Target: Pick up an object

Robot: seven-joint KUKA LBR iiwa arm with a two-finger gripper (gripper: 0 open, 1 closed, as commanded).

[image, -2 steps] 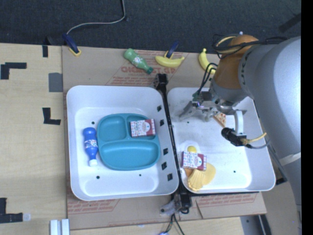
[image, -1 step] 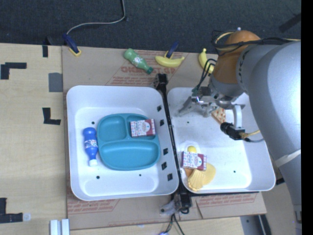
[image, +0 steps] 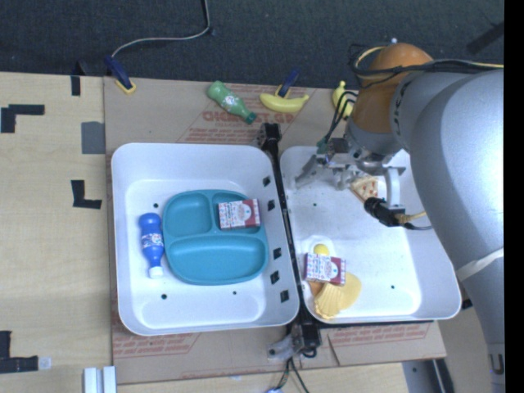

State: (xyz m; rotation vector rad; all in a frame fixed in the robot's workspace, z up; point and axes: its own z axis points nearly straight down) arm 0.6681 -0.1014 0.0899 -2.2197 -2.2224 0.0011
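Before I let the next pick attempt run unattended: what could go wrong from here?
The gripper sits near the right bin's far rim, away from the small carton lying on the yellow pieces; a descent here may grab nothing. Stacked items could also shift or lift together.

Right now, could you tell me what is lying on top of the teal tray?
A small red-and-white carton lies on the teal tray, in its upper right compartment. The tray surface under it is covered.
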